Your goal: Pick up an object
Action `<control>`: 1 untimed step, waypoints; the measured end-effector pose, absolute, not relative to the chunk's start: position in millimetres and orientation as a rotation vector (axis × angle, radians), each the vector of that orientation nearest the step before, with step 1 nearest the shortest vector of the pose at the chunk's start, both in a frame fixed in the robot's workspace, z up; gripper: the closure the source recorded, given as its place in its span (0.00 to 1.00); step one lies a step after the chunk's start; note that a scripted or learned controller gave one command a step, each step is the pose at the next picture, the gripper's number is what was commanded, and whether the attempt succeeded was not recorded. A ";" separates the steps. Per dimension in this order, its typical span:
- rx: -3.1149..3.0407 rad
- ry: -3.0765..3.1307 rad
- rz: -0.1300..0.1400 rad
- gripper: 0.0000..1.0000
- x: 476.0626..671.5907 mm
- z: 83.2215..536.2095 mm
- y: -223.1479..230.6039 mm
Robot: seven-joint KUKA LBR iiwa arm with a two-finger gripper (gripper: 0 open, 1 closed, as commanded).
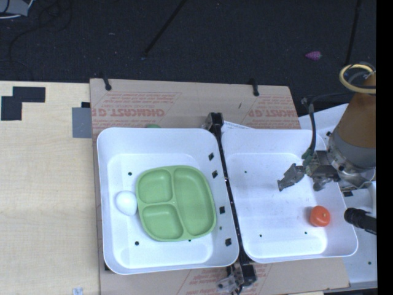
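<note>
- Seeing the pincer (305, 176) over the right bin (270, 251), fingers spread, nothing between them.
- We spot an orange ball (319, 216) just below the pincer on that bin's floor, apart from it.
- Well left of the pincer, we see a green divided plate (175, 202) in the left bin (123, 257), with a white egg-like ball (126, 202) touching the plate's far edge.

You can't read the gripper (293, 178) fingers' spacing from above. The arm (359, 128) is cut off at the frame's right edge.
</note>
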State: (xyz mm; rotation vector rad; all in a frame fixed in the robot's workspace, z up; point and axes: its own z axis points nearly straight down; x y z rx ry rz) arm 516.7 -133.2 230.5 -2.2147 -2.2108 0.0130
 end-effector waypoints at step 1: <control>-2.219 -2.219 0.003 0.00 519.0 236.3 -133.4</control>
